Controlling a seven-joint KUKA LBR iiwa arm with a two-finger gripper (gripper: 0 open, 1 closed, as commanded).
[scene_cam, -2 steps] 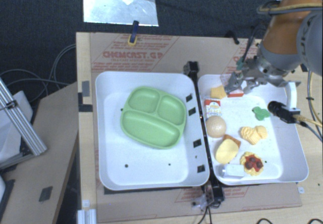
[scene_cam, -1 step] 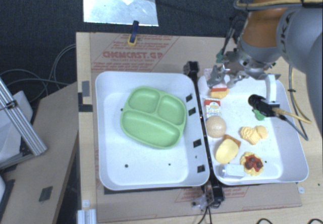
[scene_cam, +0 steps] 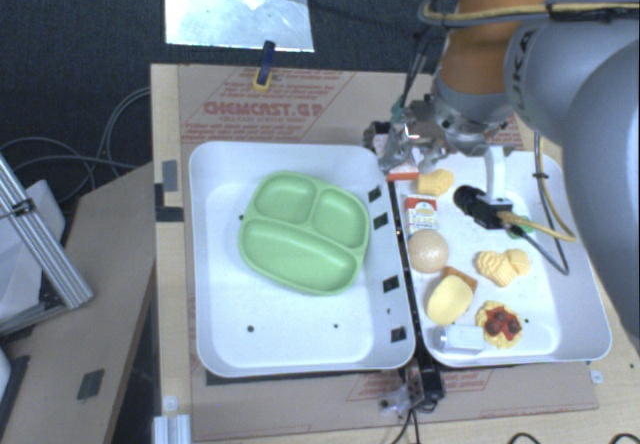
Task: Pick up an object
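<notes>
A bulky grey arm point(scene_cam: 575, 62) with an orange band point(scene_cam: 497, 2), thin cables looped round its metal wrist.

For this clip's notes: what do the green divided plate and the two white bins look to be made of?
The green divided plate looks like moulded plastic with a matte to satin finish: uniform pale green, soft rounded dividers, faint highlights. The left bin and right bin seem to be thin formed plastic, smooth and slightly glossy, with rounded corners and rolled rims; painted metal cannot be ruled out.
</notes>
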